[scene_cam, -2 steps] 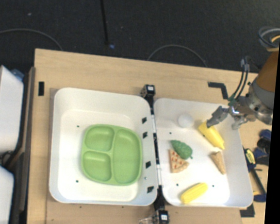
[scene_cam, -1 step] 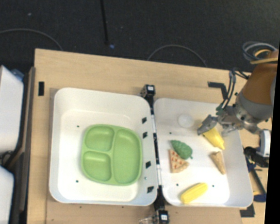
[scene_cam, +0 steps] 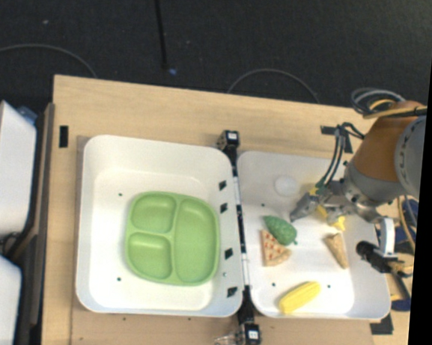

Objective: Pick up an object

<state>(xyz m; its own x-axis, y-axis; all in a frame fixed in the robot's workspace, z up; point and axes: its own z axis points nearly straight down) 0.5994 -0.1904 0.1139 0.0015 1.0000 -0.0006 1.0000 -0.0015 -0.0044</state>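
Observation:
The right bin holds several toy foods: a green leafy piece, a pizza slice just below it, a tan wedge to the right, and a yellow corn cob near the front. My gripper hangs low over the bin's middle, up and to the right of the green piece and left of the tan wedge. Its fingers point down-left and nothing shows between them.
The left bin holds a green divided plate. A black clip divider runs between the bins. Cables and the arm's wrist crowd the right bin's far right side.

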